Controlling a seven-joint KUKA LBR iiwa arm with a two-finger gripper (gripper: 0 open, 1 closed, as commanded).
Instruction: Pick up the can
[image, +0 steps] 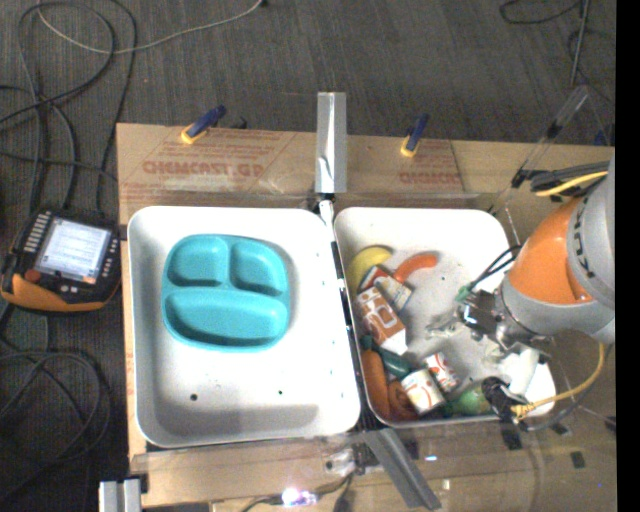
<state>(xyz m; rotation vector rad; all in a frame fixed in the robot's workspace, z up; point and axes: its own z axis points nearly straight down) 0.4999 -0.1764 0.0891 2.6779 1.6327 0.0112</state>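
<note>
Camera view: arm (560, 265) is reaching into the right bin (480, 222) from the right, over a pile of clutter.

Gripper (478, 322) is hanging low near the bin's right side, and I cannot tell how it is set, because the wrist is covering it. What I am taking for the can (426, 390) is lying on its side near the front wall, pressing against a carrot (374, 375) and a green thing (468, 402); a carton (382, 312) and a banana (366, 262) are lying further back. Left bin (145, 400) is holding a teal tray (228, 290). For a good grasp, I am judging that the gripper should be moving forward and left, coming down across the can's short width, and avoiding the neighbours.
</note>
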